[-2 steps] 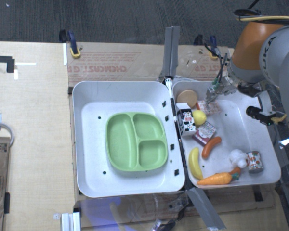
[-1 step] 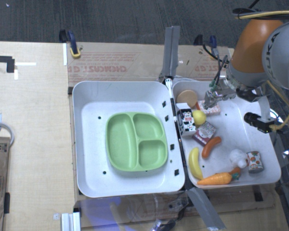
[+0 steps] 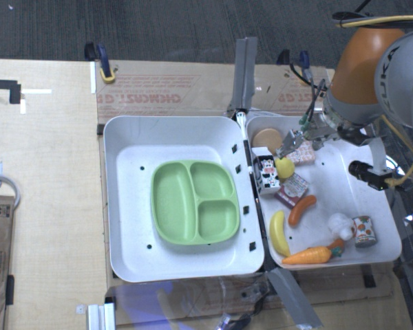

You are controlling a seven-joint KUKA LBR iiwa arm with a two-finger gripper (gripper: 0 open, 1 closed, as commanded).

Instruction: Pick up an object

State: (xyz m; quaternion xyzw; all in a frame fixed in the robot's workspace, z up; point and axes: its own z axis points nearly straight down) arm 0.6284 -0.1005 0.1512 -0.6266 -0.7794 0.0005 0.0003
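I see my hand [image 3: 294, 141] low at the back of the right bin [image 3: 378, 253]; whether it is open or closed I cannot tell. A yellow lemon [image 3: 284, 167] lies just beside it, a sausage [image 3: 301, 210] further off.

right bin [image 3: 389, 249]: crowded left side, free right | left bin [image 3: 124, 184]: tray [image 3: 195, 201] centred

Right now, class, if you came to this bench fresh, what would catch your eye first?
The green divided plate stands out, lying alone in the left bin. Next, the clutter in the right bin: a banana, a carrot and a small can. Above its far corner hangs the gripper.
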